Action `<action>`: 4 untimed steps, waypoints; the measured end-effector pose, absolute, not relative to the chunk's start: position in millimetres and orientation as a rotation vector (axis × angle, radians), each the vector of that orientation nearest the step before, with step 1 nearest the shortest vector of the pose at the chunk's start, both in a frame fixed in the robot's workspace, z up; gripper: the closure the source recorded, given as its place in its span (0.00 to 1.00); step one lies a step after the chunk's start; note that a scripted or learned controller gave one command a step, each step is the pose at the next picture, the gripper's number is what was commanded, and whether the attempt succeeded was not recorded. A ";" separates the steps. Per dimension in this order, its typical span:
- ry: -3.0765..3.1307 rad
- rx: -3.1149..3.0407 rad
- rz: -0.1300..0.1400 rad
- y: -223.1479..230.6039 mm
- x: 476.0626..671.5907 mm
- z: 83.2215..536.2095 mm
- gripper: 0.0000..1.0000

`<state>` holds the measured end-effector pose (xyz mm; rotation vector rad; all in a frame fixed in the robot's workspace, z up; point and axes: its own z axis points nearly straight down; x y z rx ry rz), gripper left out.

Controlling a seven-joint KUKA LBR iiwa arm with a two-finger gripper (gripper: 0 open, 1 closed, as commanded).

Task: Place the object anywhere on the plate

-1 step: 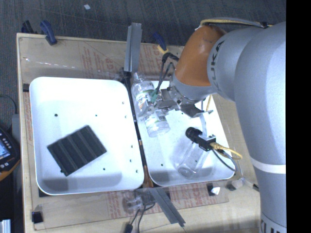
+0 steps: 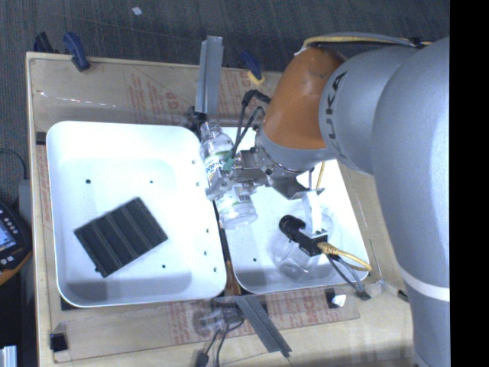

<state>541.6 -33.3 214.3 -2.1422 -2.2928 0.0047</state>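
Claw (image 2: 229, 180) grips clear plastic bottle (image 2: 223, 176) over the divide between bins; dark ridged plate (image 2: 121, 235) lies in left bin (image 2: 69, 140), transfer and release remaining.

The grey arm (image 2: 382, 128) reaches in from the right, orange band above the wrist; gripper (image 2: 229, 176) leftmost.

Blue clamps (image 2: 75, 50) on bench edge, handheld controller (image 2: 8, 239) at left
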 end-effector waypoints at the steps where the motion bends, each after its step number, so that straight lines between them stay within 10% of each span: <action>1: -2.470 -1.939 0.003 -54.3 558.2 264.9 1.00; 2: -2.464 -1.944 0.006 -31.4 535.3 253.3 1.00; 3: -2.464 -1.944 0.005 -31.4 535.5 253.7 0.00; 4: -2.440 -1.980 -0.001 5.3 535.3 283.0 0.00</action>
